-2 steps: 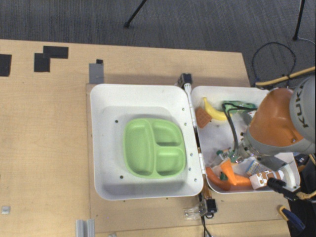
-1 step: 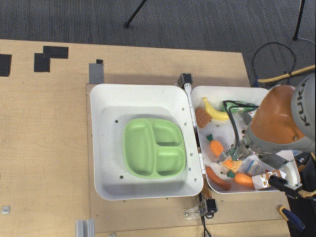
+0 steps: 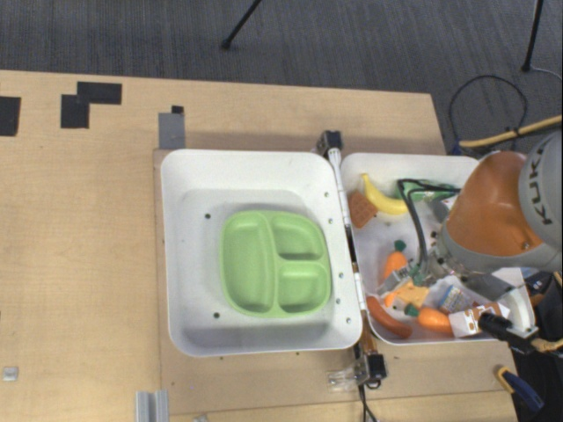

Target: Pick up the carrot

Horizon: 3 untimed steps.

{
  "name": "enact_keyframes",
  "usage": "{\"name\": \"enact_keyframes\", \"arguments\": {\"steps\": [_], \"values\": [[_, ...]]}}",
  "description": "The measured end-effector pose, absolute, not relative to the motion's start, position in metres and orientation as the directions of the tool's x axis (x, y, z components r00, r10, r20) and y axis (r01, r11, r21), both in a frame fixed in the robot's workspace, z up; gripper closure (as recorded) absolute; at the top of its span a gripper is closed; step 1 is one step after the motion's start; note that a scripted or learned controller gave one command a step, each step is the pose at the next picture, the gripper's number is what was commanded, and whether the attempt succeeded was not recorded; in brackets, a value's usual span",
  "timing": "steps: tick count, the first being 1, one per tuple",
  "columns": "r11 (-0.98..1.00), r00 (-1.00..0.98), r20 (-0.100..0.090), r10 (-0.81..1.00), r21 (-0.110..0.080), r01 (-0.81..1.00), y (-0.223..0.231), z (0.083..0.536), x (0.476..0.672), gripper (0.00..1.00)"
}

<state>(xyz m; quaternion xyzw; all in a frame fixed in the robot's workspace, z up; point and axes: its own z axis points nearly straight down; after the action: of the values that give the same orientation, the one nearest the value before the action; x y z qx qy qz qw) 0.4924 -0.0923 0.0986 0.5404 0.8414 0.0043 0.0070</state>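
The carrot (image 3: pixel 397 261) lies in the right bin (image 3: pixel 400 335), left of its middle, with many small things close around it. The arm's jaws (image 3: pixel 420 275) hang just beside it on its right, among that clutter; I cannot tell if they are released or clenched, because the wrist hides them. The risk, I think, is a wrong catch: an orange piece (image 3: pixel 432 319) and a reddish one (image 3: pixel 387 315) lie near, so the jaws may close on a neighbour or push the carrot away. The left bin (image 3: pixel 176 236) holds a green tray (image 3: pixel 273 262).
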Motion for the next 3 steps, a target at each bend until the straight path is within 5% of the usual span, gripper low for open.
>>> {"name": "enact_keyframes", "arguments": {"steps": [1, 2, 3], "values": [[0.416, -0.416, -0.007, 0.909, 0.015, 0.909, -0.092, 0.099, 0.492, 0.0], [0.157, -0.157, 0.0, 0.988, 0.007, 0.987, -0.089, 0.087, 0.489, 0.0], [-0.475, 0.475, 0.005, 0.88, 0.007, 0.88, -0.095, 0.087, 0.49, 0.0]]}}
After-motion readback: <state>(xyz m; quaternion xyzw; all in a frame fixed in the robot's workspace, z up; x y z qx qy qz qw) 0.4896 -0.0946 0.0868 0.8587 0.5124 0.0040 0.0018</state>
